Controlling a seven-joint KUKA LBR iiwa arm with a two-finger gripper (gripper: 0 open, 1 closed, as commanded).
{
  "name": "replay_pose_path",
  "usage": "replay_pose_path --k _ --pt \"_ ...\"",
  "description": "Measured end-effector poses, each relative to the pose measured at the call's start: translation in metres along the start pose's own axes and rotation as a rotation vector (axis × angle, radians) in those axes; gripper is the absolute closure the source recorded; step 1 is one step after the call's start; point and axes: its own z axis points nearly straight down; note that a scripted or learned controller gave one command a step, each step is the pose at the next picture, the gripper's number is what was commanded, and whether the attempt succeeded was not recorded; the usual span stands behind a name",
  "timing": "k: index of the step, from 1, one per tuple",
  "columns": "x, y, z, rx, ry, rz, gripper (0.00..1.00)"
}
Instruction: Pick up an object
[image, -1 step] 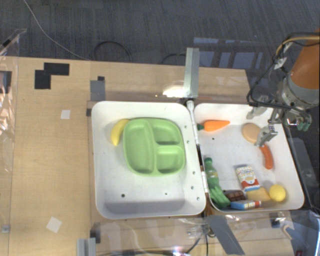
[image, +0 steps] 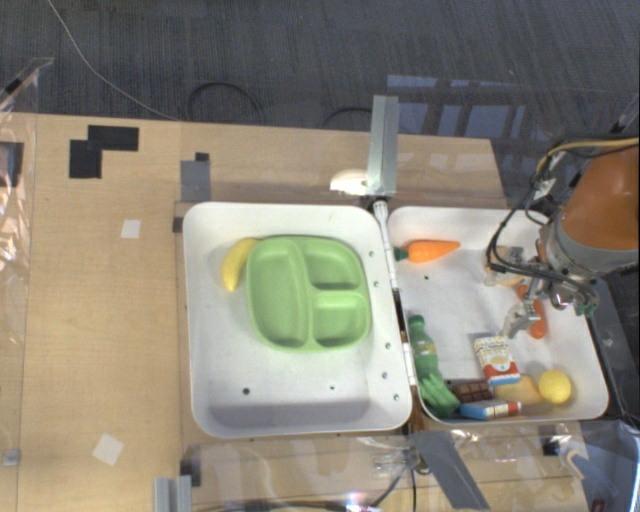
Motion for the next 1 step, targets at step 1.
replay_pose_path --k 1 --pt "-0.0094 0.0034 0.012 -0.001 0.005 0.001 0.0"
